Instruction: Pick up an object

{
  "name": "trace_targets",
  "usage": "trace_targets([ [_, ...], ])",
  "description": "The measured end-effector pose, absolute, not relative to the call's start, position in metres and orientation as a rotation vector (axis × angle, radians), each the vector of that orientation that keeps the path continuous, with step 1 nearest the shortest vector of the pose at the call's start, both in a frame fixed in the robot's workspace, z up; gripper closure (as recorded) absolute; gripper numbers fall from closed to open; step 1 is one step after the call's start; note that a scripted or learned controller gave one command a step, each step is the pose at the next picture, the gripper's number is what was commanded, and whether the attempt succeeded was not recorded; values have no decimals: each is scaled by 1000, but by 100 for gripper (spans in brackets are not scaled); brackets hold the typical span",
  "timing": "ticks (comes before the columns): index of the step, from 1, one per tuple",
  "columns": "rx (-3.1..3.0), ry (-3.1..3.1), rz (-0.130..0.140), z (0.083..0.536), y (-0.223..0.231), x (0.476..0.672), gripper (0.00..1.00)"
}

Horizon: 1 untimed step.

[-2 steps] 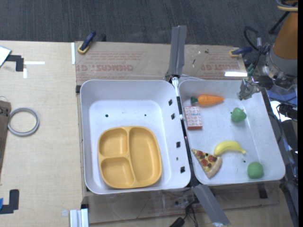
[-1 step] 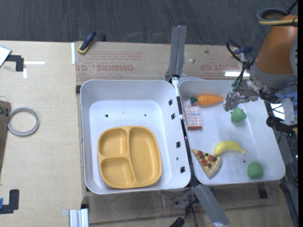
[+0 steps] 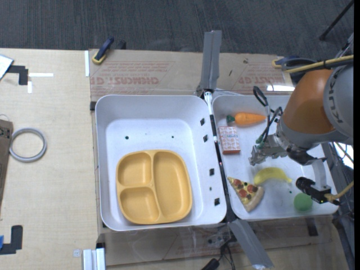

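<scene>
The right bin (image 3: 239, 198) holds a carrot (image 3: 249, 118), a small red and white box (image 3: 229, 139), a yellow banana (image 3: 272, 175), a pizza slice (image 3: 246, 192) and a green ball (image 3: 303, 202). My gripper (image 3: 260, 154) hangs low in this bin, just above the banana's left end and right of the box. Nothing shows between the fingers.
The left bin (image 3: 112, 122) holds a yellow divided plate (image 3: 153, 185). A tape roll (image 3: 25, 144) lies on the wooden bench at the left. A grey divider post (image 3: 211, 61) stands between the bins at the back. Cables (image 3: 315, 190) trail along the right bin's right side.
</scene>
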State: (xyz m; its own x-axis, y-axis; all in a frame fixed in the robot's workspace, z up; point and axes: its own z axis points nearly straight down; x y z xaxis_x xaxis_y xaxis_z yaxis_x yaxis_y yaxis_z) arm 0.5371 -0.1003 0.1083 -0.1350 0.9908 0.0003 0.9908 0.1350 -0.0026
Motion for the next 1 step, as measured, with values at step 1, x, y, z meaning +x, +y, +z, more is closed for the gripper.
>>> trace_targets([
  [1, -2395, -2033, 3, 91, -123, 566, 100],
])
